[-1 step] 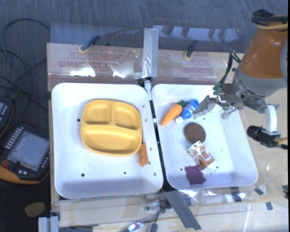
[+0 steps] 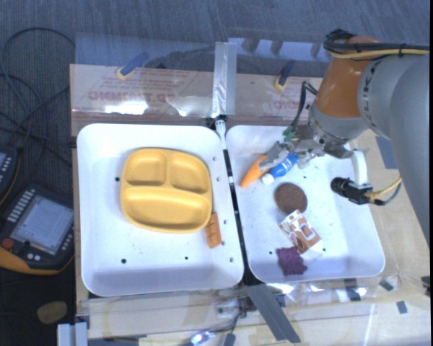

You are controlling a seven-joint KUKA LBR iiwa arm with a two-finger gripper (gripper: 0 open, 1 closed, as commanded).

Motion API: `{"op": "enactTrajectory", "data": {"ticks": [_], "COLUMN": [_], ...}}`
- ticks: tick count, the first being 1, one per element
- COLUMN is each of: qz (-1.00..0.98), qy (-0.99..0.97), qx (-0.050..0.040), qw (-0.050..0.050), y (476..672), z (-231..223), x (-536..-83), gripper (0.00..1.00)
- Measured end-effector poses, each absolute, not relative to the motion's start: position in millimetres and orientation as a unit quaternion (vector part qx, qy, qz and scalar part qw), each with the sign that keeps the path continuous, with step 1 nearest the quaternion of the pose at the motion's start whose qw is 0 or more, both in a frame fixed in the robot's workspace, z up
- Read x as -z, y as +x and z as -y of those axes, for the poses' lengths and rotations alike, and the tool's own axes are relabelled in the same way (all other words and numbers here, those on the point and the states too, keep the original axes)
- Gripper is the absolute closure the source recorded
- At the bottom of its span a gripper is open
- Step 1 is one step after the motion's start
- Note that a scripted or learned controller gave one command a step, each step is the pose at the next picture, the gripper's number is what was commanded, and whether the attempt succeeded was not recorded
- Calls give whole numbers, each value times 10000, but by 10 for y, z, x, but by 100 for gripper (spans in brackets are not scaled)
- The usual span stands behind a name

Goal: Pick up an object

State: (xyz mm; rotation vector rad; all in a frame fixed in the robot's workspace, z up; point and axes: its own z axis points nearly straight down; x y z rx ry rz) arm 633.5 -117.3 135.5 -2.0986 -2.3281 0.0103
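Two shallow white plastic bins side by side, smooth and round-cornered: left bin (image 2: 101, 265), right bin (image 2: 361, 254). Thick grey arm (image 2: 400, 85) with a glossy orange band reaching in from the right, bent down over the right bin's far end. In the left bin, a matte yellow plastic tray (image 2: 164, 189), rounded, moulded into three compartments, filling most of the floor; just beside its near right corner, a small orange ridged block (image 2: 214, 231) against the bin wall. Gripper (image 2: 297, 148) low over the far left part of the right bin, fingers narrowly apart around the top of a blue-and-white bottle-shaped tube (image 2: 280, 169), though true contact cannot be told. Touching that tube's left side, an orange cone-shaped carrot toy (image 2: 251, 172). Nearer, a flat brown round disc (image 2: 290, 195); below it a crinkled brown-and-white wrapper (image 2: 300, 230), tilted; nearest, a lumpy purple fuzzy clump (image 2: 291, 261), apart from the wrapper.
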Motion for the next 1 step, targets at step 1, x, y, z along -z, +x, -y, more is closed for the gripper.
{"op": "enactTrajectory", "data": {"ticks": [1], "qz": [7606], "qy": [-6492], "qx": [11], "qw": [-21], "y": [6448], "z": [1504], "x": [-873], "gripper": [0]}}
